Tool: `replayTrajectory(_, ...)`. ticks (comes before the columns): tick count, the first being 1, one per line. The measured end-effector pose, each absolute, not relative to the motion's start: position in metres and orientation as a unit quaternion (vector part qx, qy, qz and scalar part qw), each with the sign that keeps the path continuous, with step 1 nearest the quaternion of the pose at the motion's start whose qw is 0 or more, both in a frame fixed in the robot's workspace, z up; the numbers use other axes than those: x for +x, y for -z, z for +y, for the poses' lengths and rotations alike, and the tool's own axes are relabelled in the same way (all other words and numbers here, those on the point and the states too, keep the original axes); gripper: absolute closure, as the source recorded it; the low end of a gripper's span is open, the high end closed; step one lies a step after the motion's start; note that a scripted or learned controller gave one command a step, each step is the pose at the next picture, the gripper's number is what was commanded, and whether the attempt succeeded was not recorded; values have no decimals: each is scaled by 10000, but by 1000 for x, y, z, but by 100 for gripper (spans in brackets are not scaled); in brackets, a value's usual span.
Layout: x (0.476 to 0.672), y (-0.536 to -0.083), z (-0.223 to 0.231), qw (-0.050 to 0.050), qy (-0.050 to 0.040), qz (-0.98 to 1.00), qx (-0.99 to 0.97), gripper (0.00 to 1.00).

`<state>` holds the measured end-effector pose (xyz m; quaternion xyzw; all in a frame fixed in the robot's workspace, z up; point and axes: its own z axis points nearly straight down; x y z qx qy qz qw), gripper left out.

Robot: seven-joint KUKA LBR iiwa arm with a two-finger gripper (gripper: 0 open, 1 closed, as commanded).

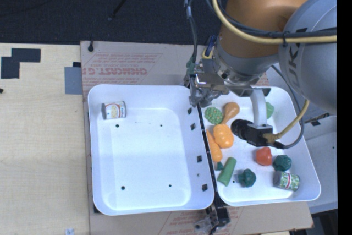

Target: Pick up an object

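Your tool (206,97) hangs over the top left corner of the right bin (308,184); I cannot tell its state. Just below it lie a green vegetable (214,115), an orange pepper (223,135) and a green cucumber (226,170). Far left of it, a small can (114,110) lies in the left bin (143,201).
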<state>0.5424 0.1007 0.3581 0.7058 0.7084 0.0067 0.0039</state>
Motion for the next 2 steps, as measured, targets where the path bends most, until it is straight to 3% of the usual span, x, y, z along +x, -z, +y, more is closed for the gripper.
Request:
replayTrajectory(1, 574, -251, 160, -26, 34, 7086, 7056, 100)
replayTrajectory(2, 533, -189, 122, -38, 62, 7059, 7082, 100)
